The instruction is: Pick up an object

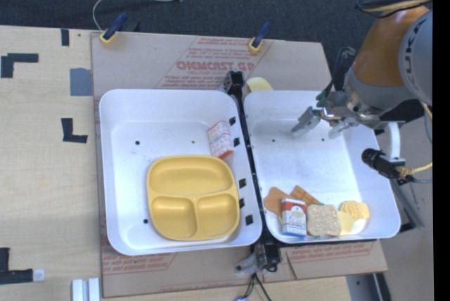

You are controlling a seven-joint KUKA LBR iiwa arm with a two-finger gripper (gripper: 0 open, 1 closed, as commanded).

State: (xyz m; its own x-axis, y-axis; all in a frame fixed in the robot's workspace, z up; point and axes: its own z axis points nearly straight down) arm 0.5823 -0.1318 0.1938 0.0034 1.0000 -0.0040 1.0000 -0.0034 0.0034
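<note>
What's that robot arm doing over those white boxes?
It is trying to pick something up. Its end effector hovers over the upper part of the right bin, with nothing between its fingers. The toy food sits at that bin's near edge: a small can, a slice of bread and some yellow pieces. The left bin holds a yellow divided plate and a small carton.

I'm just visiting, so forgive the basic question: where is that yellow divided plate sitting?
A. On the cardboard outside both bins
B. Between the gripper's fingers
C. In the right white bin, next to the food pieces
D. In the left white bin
D: the yellow divided plate lies flat on the floor of the left white bin, well apart from the gripper over the right white bin.
</note>
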